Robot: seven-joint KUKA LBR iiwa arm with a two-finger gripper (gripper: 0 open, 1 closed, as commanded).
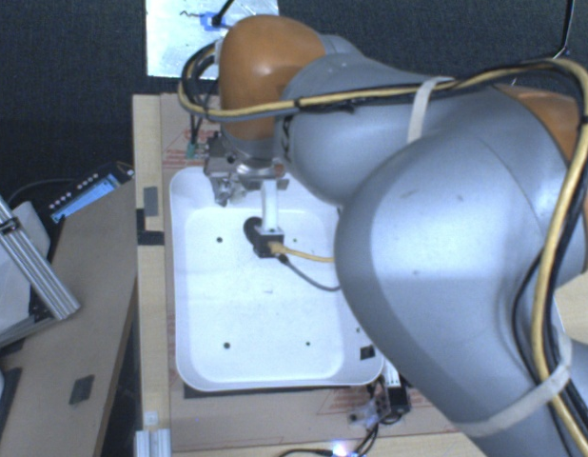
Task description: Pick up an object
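The gripper (245,193) was seen lowered over the far part of the white bin (208,350), presumably to reach for something; its state could not be told, and no object could be made out there.

You are looking at an evenly lit scene with bright overhead light: the white bin (275,350) reads near-white with little surface detail, and a silvery sheet (180,22) at the top glares strongly against the dark backdrop. The arm (446,217) shows soft broad highlights on its grey shell and casts only faint shadow on the bin floor. Expect mild softness throughout, and coarse, slightly blurred detail around the gripper (246,193).
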